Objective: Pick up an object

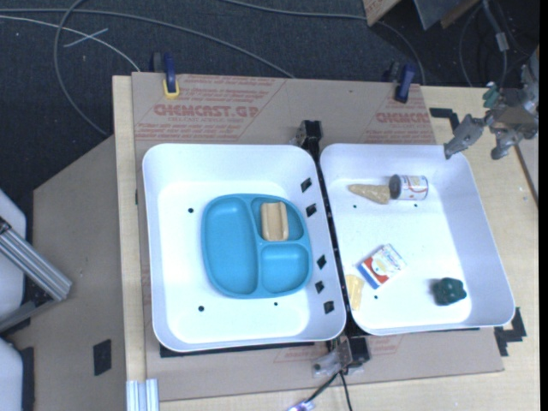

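In the right bin point(479, 229) lie a small can point(408, 187) on its side, a tan cone-shaped piece point(368, 193) just left of it, a red, white and blue packet point(380, 266), a small yellow piece point(354, 292) and a dark green lump point(448, 291). My gripper point(479, 139) hangs above the bin's far right corner, apart from all of them. Its two fingers are spread, with nothing between them.
The left bin point(171, 229) holds a blue divided plate point(231, 247) with a tan block point(274, 221) in its upper right compartment. Black clips line the seam between the bins. Two clamps hold the board's far edge. Cables lie on the dark floor beyond.
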